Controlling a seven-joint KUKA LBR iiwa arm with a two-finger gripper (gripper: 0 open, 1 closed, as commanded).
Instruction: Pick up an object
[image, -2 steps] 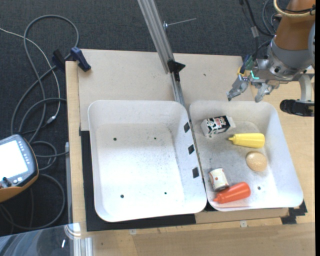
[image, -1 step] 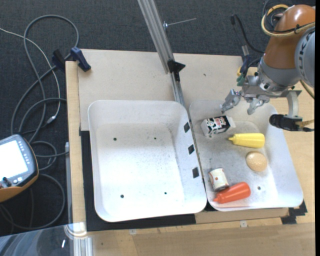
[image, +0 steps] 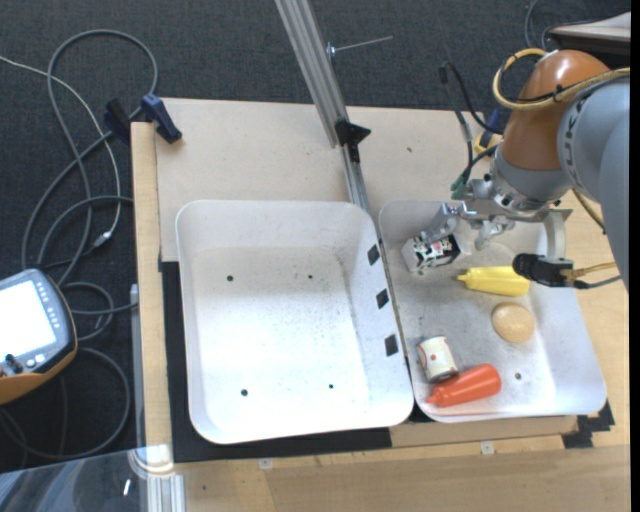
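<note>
We read no legible labels. In the right bin: gripper near the far-left corner, fingers' state untellable; banana, round tan object, can, carrot.

In the right bin lay a yellow banana on its side. Just below it sat a round tan ball. Near the bin's front edge lay an orange carrot, touching a small white can.
</note>
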